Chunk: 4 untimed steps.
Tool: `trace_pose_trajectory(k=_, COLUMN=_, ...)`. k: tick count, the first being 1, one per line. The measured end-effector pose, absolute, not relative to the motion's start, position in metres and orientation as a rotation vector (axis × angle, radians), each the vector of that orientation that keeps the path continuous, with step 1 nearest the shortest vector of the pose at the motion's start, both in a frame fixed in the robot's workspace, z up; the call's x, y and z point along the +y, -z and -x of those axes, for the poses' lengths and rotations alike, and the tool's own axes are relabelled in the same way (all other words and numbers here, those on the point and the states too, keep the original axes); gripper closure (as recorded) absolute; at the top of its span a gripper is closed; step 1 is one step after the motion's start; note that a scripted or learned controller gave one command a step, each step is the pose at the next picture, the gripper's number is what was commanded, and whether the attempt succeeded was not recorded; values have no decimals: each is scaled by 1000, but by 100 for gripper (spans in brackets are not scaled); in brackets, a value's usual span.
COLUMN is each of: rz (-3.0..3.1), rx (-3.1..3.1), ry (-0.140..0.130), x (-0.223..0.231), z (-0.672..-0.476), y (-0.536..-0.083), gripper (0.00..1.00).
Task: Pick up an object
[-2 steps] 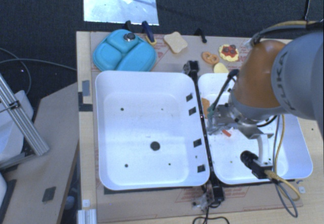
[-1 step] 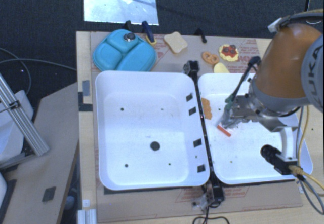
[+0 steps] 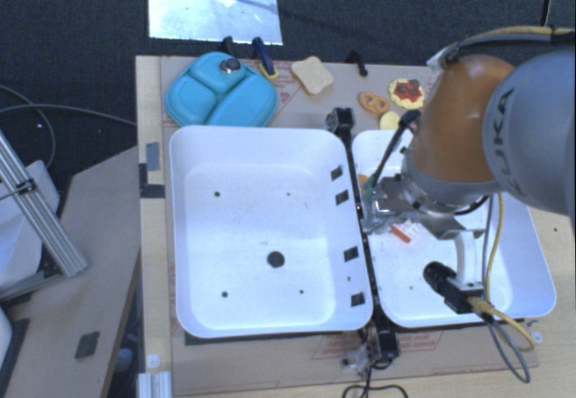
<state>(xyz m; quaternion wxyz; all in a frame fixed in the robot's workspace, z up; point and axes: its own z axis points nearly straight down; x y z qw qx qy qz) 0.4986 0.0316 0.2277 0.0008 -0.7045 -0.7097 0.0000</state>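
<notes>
Orange-banded wrist is parked low over the right bin (image 3: 531,293), and the end effector (image 3: 389,210) sits under it near that bin's left wall, right by the divider where the two bins meet; the wrist covers it from above, so whether it's apart or closed I honestly can't tell; nothing visibly clamped either. Just beside it there's a small red-orange object (image 3: 400,235) lying on the bin floor, and another orange bit (image 3: 362,178) peeking out by the wall a little further up; my guess is those are what it's going for. So I'd call this the reach-down / grasp-attempt step, with the lift not done yet; next move needs a clean close on the red piece and then a straight pull up. Room is tight on the left: the bin wall and the black clips along the divider (image 3: 351,225) are close, so any sideways drift could bump the rim; toward the right and front of that bin there's more floor. Left bin (image 3: 198,234) has one small dark round thing (image 3: 275,259) mid-floor, well apart from the arm. Back of the surface (image 3: 153,99) holds a blue tray (image 3: 220,90), toast slice (image 3: 312,75) and a few toy foods (image 3: 407,92), all outside the bins.
</notes>
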Motion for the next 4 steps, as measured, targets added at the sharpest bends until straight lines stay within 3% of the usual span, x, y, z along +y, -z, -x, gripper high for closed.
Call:
trace_pose_trajectory(k=1, rz=2218, rx=-2232, ry=12, x=39, z=-488, y=-294, gripper=100)
trace_pose_trajectory(k=2, rz=2224, rx=-2237, ry=29, x=38, z=-488, y=-463, gripper=100)
trace_pose_trajectory(k=3, rz=2213, rx=-2222, ry=-12, x=80, z=-527, y=-307, gripper=100)
trace_pose_trajectory(k=4, rz=2226, rx=-2223, ry=10, x=52, z=-486, y=-375, gripper=100)
